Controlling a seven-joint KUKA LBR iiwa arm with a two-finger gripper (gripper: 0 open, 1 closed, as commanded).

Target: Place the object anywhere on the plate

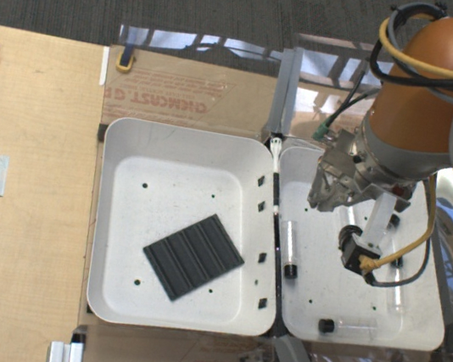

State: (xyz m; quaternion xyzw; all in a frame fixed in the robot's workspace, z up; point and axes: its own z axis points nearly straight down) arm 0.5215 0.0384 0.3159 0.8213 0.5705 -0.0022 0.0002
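A clear pen (354, 328) is lying at six o'clock in the right bin (300, 304), along its near wall. The dark ribbed plate (194, 256) is sitting askew near the centre of the left bin (120, 201). A black-capped marker (288, 248) is resting at nine o'clock in the right bin, apart from the plate. The gripper (324, 197) is hanging over that bin's eleven o'clock; whether it is clenched or released cannot be told.
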